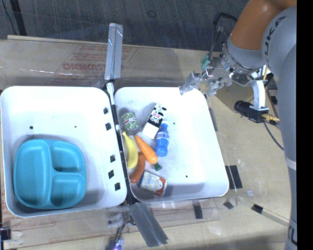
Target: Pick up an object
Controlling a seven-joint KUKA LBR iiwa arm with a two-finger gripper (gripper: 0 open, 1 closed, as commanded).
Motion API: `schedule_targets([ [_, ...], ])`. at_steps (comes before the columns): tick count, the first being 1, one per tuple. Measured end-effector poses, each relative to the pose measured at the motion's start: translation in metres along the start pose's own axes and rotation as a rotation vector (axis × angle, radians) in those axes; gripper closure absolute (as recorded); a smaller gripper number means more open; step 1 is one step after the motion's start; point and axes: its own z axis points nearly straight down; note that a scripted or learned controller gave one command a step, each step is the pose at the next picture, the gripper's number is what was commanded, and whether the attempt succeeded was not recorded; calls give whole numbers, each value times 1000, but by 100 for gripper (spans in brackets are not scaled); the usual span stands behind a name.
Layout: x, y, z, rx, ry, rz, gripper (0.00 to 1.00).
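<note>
The two-finger gripper (195, 82), fingers parted and holding nothing, hovers over the right white bin's (211, 134) far edge, well apart from the toys heaped along its left wall.

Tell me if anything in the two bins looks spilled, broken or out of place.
Nothing looks spilled or broken. The right bin holds a loose heap against its left wall: banana, carrot, blue bottle, small carton. The blue tray lies flat in the left bin.
</note>
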Motion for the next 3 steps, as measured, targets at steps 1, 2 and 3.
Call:
schedule_targets([
  [1, 19, -29, 138, -2, 0, 99, 0],
  [2, 34, -46, 160, -44, -8, 90, 0],
  [3, 18, -18, 161, -31, 0, 40, 0],
])
